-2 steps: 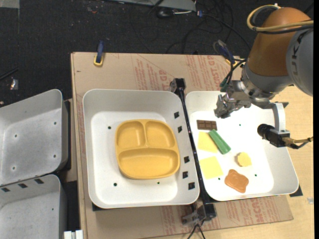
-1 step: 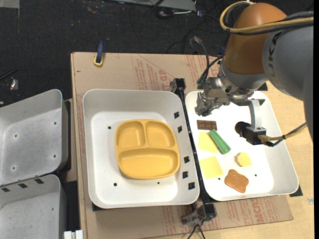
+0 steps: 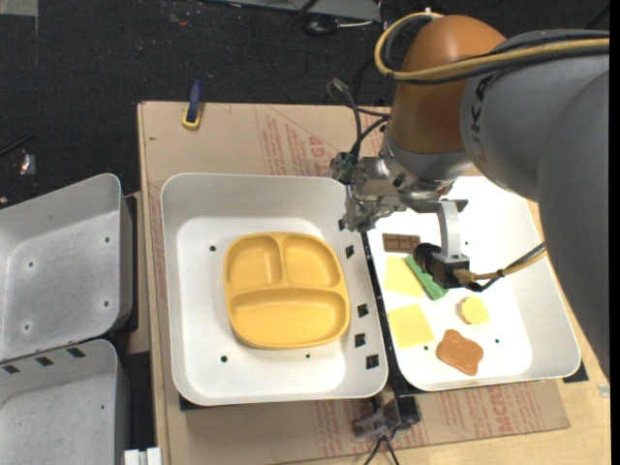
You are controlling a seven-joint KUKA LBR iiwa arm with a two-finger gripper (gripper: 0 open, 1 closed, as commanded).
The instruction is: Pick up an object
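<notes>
My gripper (image 3: 360, 209) sits over right bin's (image 3: 509, 289) left rim, near brown bar (image 3: 400, 242). Grip state: can't tell. Tray (image 3: 286, 289) in left bin (image 3: 194, 260).

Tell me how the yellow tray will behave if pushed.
The tray looks like rigid moulded plastic, so it should stay stiff. It lies wide and flat, so it probably slides rather than tips. Its rim and dividers likely offer the only pinch points.

The arm (image 3: 542, 114) is built of broad, smooth grey casings with dark lettering on one link, and a rounded, glossy orange band (image 3: 441, 76) sits above the wrist. A yellow cable (image 3: 387, 35) loops over the orange part. Thin black wires (image 3: 356, 134) run to the small claw (image 3: 363, 206) of bare grey metal.
</notes>
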